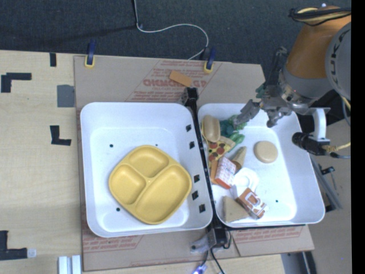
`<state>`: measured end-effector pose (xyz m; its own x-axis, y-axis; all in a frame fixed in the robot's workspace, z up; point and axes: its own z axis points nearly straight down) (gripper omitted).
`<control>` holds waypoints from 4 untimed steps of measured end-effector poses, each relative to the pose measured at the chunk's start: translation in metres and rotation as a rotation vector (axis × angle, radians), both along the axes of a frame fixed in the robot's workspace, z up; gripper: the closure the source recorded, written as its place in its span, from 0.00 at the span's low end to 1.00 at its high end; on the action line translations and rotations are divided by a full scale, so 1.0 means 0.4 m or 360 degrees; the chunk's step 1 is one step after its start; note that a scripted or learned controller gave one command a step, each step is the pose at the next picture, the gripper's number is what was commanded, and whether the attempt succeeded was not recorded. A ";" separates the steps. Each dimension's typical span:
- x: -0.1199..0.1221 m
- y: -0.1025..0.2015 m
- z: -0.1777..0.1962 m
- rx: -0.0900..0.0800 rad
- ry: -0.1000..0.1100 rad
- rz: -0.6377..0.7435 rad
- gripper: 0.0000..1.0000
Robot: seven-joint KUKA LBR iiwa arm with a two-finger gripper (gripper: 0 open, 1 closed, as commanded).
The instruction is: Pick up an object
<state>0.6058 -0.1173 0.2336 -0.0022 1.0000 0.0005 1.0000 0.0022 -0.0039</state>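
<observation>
reaching in from the right side of the camera view, my grey arm with its orange band hangs over the upper edge of the right bin (302, 207), and my jaws (263, 114) stand apart with nothing between them, one finger slanting down-left toward the green toy (232, 130) and the other shorter finger pointing down near the bin's back wall. the things i could pick up all lie in this right bin: a tan bun-shaped piece (211, 128) lies against the divider just beside the green toy, a pizza slice toy (218, 149) sits below it, a round beige disc (266, 151) rests apart toward the right, and a red and white packet (225, 172), a white cup-like piece (246, 181), a brown and white carton (252, 203) and a tan wedge (231, 210) crowd the lower middle. the left bin (97, 119) holds a yellow divided plate (150, 183), tilted a little on its floor. both bins rest on a cardboard sheet (148, 81) clamped to the desk (34, 153), and a white cable (171, 27) curls above it.
</observation>
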 end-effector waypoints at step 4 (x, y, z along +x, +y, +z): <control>0.149 -0.011 -0.379 0.0007 0.0024 -0.0004 0.00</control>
